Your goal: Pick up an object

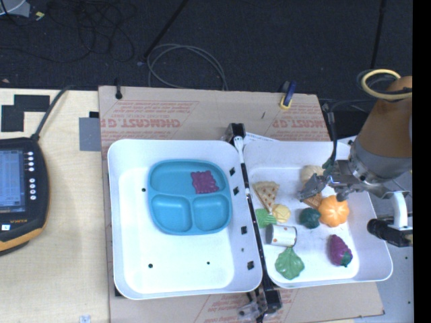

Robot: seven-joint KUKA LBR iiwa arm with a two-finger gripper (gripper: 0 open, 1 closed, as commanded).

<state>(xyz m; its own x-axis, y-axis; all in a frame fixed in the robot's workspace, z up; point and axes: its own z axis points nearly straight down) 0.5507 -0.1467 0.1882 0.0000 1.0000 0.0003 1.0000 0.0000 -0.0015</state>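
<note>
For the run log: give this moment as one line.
gripper: low in right bin, among toys | beside orange fruit | grasp: unconfirmed | left bin: blue tray

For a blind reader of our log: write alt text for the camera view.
The gripper on a grey arm reaching in from the right hangs low over the right bin, just beside an orange fruit, among toy foods such as a purple grape bunch and a green leaf. The left bin holds a blue divided plate with a small purple item in one compartment.

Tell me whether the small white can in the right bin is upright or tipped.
Tipped. The white can lies on its side on the right bin floor, its long side facing up, beside the green leafy toy.
</note>
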